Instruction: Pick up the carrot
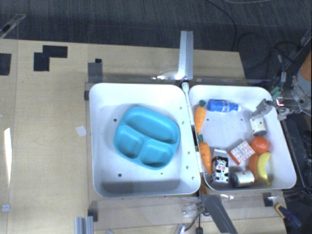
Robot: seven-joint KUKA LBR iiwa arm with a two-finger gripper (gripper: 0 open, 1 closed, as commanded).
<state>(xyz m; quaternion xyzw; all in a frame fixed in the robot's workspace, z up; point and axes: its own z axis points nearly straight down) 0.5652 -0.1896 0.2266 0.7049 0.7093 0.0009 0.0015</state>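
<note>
Two orange carrots lie along the left wall of the right bin (282, 145). The upper carrot (200, 119) sits just left of a blue bottle (223, 106). The lower carrot (205, 156) lies beside a black-and-white carton (221, 167). My gripper (261, 109) hangs over the bin's upper right corner, well to the right of both carrots and just above a small white can (258, 126). Nothing shows in its grasp.
The right bin also holds a red-and-white box (242, 151), an orange round fruit (261, 144), a banana (263, 165) and a grey can (242, 178). A blue divided tray (146, 136) lies in the left bin (105, 179). A metal post (186, 55) stands behind the bins.
</note>
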